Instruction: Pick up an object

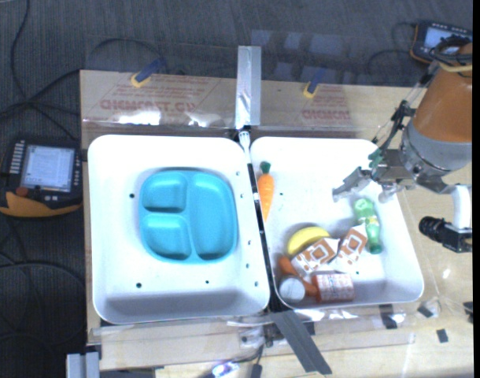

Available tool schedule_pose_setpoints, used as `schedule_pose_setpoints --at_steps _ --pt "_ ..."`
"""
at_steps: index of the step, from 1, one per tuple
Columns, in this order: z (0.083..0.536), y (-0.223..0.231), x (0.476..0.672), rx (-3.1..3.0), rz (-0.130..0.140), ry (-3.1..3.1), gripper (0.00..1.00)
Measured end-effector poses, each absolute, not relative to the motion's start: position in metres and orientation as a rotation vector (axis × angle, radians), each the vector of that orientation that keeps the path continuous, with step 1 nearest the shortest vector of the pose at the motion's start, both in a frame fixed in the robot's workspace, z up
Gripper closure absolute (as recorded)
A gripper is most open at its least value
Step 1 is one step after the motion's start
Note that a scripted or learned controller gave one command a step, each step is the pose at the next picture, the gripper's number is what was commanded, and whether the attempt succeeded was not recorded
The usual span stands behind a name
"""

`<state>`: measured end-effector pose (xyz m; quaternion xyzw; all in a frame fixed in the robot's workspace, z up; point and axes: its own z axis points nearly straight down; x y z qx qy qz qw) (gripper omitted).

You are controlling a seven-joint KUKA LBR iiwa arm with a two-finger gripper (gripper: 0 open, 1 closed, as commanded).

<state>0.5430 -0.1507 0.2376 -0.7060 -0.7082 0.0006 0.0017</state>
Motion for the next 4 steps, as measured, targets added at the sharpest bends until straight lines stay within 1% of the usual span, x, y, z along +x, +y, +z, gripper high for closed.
schedule_pose_setpoints --at_steps 1,2,3,4 --pt "0.188 -0.212 0.534 -2.203 0.004 -2.237 0.00" --pt "0.103 -0.215 0.556 -2.163 -0.012 -2.274 0.00" --pt "0.111 -0.216 0.555 -2.166 -0.007 -2.273 1.00" --pt "0.221 -0.190 0.569 -2.249 0.005 -2.193 1.00"
